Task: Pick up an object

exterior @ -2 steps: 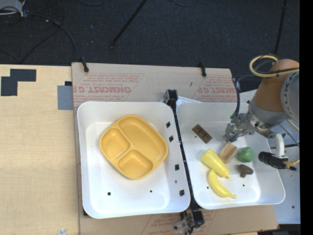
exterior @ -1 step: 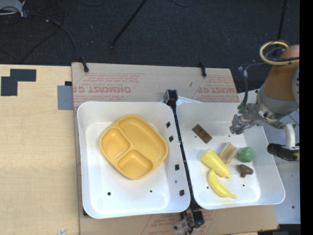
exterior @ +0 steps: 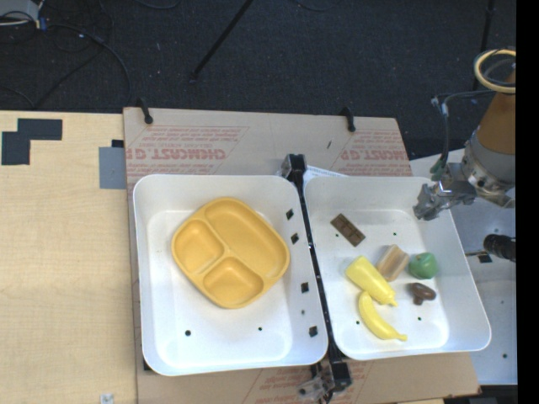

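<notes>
Small objects (exterior: 387,284) in right bin (exterior: 472,326)

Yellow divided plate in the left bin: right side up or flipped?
Right side up. The plate lies flat in the left bin, its three hollow compartments facing the camera.

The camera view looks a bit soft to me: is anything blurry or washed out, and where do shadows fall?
In the camera view the light is even and soft; the white bins look bright but keep their edges, the yellow plate casts only a faint shadow, the small brown piece is too blurred to identify, and the gripper at the right bin's far corner looks slightly smeared.
</notes>
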Tool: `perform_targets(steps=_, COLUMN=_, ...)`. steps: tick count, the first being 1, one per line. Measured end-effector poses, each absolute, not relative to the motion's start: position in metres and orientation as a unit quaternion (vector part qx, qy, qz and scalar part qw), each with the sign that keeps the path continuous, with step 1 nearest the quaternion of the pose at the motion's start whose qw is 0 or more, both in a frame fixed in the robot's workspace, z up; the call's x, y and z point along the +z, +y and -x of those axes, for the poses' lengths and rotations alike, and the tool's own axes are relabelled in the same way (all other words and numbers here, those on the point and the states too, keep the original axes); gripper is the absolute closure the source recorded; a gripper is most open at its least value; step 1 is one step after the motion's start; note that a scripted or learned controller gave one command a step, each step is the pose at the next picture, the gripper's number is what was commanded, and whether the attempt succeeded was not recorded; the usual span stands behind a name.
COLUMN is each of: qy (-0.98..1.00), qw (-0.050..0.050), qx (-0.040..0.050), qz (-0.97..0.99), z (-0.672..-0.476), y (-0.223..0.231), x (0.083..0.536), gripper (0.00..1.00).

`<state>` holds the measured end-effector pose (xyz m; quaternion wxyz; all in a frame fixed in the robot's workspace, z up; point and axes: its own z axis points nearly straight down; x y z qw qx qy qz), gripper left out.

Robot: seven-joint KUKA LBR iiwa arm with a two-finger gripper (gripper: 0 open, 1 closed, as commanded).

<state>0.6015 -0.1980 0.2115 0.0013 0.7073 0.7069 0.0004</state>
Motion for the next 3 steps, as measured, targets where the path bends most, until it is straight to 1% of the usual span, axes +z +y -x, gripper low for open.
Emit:
perform_targets(steps=1, qy=0.708, qw=0.001, qx=0.0006, qz=-0.706, z=-0.602, y=-0.198, x=0.264, gripper=1.0)
perform_targets(steps=2, qy=0.709, qw=-0.002, qx=-0.0004, qz=-0.705, z=-0.585, y=-0.145, x=0.268, gripper=1.0)
perform_targets(steps=3, qy=0.708, qw=-0.002, qx=-0.001, qz=-0.706, z=-0.58, y=-0.102, x=0.264, gripper=1.0)
